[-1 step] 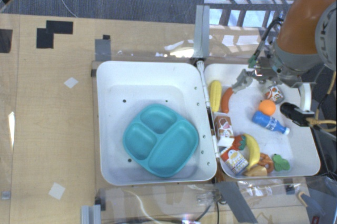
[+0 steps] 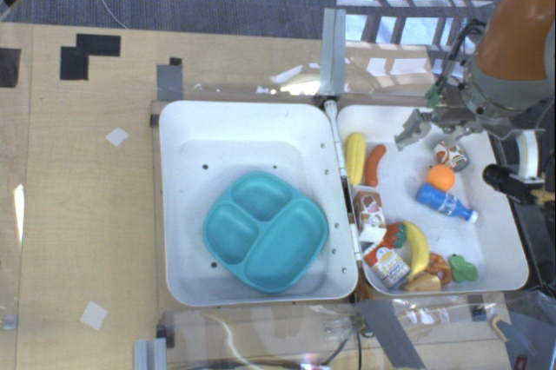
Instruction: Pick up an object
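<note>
Gripper hovering over the right bin, fingers spread and holding nothing.
You'll find the small round can just below and right of the fingertips; the orange ball and blue bottle lie further below, the corn cob and sausage to its left.

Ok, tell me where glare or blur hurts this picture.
Camera view: bright glare sits on the bench just behind the left bin; the arm at the right is soft and out of focus; the teal plate and the right bin's toys read sharp.
</note>
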Robot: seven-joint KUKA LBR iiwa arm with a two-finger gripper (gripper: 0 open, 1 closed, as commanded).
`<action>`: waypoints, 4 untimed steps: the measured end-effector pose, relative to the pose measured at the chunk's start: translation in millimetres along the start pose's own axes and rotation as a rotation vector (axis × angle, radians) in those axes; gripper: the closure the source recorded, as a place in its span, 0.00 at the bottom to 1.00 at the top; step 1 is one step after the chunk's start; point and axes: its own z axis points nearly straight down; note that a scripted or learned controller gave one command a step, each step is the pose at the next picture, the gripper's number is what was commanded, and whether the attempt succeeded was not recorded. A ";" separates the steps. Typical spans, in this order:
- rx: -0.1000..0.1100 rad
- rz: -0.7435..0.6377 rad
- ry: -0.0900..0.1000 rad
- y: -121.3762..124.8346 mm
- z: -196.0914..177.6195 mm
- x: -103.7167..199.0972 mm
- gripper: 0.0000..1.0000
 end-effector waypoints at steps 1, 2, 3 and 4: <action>-0.001 -0.283 -0.001 -39.4 136.0 -35.3 0.00; -0.011 -0.382 -0.004 -76.2 161.3 -45.7 0.00; -0.020 -0.382 -0.009 -72.6 148.6 -45.9 1.00; -0.009 0.034 -0.004 -49.5 160.8 -10.5 1.00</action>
